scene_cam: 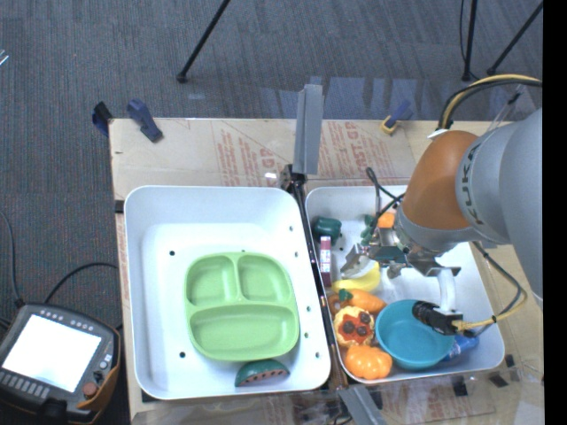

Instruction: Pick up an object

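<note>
The objects to pick from lie crowded in the right bin [493, 321], at the lower right of the frame. A yellow banana-like piece [365, 281] sits near the bin's middle, directly under the gripper [361, 259]. Just below it lie an orange carrot-shaped piece [365, 301], a slice with red and dark spots [353, 326], and a small orange pumpkin [369, 361] against the lower rim. A blue bowl [409, 336] sits to the right of these, touching the pumpkin. Along the bin's left wall stand a dark red bottle-like item [325, 253] and, above it, a dark green object [326, 227]. A small orange item [386, 220] shows near the upper middle of the bin.

The gripper hangs low over the banana-like piece, and its metal fingers appear spread apart with nothing visibly held between them. The grey arm [523, 184] with its orange band [443, 184] reaches in from the right edge of the frame.

The left bin [146, 237] holds a green divided plate [241, 305] at its centre and a watermelon-slice piece [262, 373] at the lower rim. Both bins rest on a tabletop [204, 149] of cardboard-coloured board. A teach pendant [55, 354] with a bright screen lies on the floor at the lower left.
</note>
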